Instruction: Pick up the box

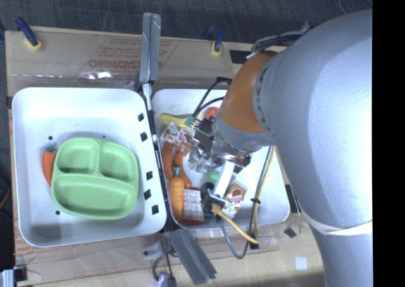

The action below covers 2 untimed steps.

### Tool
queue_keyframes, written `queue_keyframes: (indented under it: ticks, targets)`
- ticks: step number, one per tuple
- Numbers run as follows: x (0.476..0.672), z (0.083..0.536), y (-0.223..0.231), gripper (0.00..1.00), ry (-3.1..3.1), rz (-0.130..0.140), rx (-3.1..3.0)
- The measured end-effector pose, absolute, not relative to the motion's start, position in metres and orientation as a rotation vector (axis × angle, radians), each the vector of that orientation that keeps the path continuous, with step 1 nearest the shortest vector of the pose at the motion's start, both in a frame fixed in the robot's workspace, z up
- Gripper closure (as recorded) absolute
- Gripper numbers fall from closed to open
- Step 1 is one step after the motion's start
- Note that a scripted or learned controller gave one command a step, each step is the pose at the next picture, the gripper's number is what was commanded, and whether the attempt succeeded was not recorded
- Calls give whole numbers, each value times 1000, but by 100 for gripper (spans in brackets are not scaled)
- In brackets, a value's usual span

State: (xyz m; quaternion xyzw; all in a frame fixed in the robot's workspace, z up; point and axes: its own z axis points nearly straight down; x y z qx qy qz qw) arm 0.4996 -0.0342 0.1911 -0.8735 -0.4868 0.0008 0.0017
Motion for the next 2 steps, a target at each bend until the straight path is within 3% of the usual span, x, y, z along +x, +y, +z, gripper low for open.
queue_keyframes:
  ticks: [1, 2]
  targets:
    - [515, 191, 71, 100, -1453, 6, -2782]
    - [574, 195, 99, 100, -992, 8, -2978]
